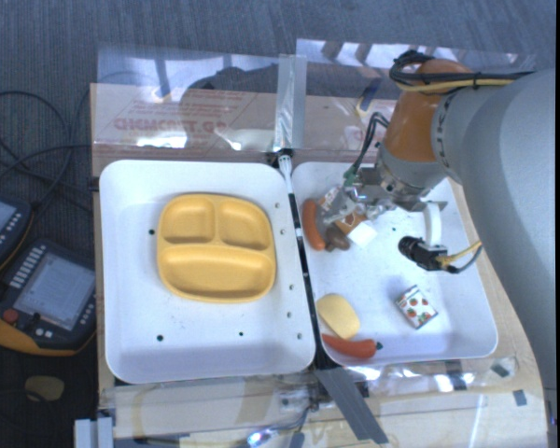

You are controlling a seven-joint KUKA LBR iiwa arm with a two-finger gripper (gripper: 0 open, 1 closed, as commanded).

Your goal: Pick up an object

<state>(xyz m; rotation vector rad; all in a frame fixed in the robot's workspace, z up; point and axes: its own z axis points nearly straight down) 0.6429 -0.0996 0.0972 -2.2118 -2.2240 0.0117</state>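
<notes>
The gripper [341,215] is low in the right bin [467,329], near its upper left corner, and the arm [420,133] comes down to it from the right with the orange band just above the wrist. From this slanted view I cannot tell how the gripper itself is set, because metal parts and small items crowd together at its tip.

In the camera view, directly under and beside the tip there is a cluster: an orange sausage-like piece [311,224] lying along the bin's left wall, a brown piece [337,242] touching it, and a small white block [362,235] just to the right. I judge that one of these is the target, most likely the brown piece, which lies just below the tip towards the near side of the bin. The orange piece has its long axis running along the wall, away from the camera.

Other candidates are well apart from the gripper: a yellow lemon-like object [338,315] and a red pepper [349,347] at the near edge, and a small printed cube [416,307] towards the right. The left bin [131,343] holds a yellow divided plate [217,246].
</notes>
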